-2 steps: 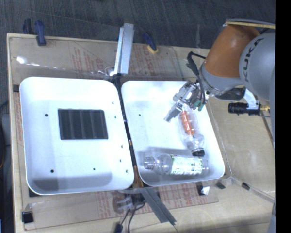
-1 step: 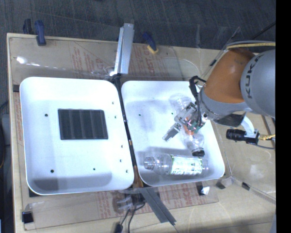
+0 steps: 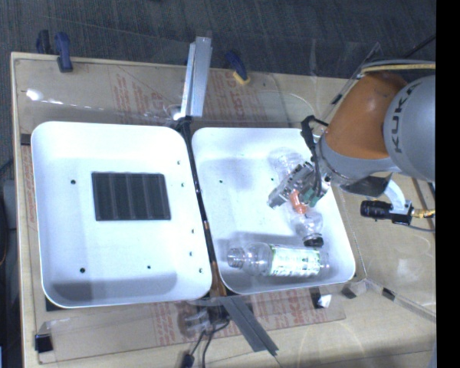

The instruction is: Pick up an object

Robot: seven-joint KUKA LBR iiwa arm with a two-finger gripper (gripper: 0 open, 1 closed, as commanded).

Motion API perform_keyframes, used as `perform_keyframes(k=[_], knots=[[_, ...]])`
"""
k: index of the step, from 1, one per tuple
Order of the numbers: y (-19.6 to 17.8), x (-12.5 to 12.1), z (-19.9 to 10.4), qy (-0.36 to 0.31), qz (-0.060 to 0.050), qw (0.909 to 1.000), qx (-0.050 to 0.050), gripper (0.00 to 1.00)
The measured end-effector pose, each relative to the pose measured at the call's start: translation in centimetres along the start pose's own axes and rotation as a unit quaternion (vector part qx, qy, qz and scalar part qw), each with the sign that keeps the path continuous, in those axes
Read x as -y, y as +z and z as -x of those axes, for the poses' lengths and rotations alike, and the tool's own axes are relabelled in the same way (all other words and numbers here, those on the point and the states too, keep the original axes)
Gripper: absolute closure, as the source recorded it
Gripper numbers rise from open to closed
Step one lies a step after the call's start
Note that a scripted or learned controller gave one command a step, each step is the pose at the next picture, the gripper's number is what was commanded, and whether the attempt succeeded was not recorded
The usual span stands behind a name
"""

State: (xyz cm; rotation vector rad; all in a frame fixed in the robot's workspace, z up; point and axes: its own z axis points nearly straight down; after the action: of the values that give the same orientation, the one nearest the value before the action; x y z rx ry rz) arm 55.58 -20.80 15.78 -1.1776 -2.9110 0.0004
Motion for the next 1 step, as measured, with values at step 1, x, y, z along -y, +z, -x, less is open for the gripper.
perform_keyframes(k=[1], knots=[[-0.53,-4.89,4.25,-0.068,0.001,0.9977,0.002,1.0]])
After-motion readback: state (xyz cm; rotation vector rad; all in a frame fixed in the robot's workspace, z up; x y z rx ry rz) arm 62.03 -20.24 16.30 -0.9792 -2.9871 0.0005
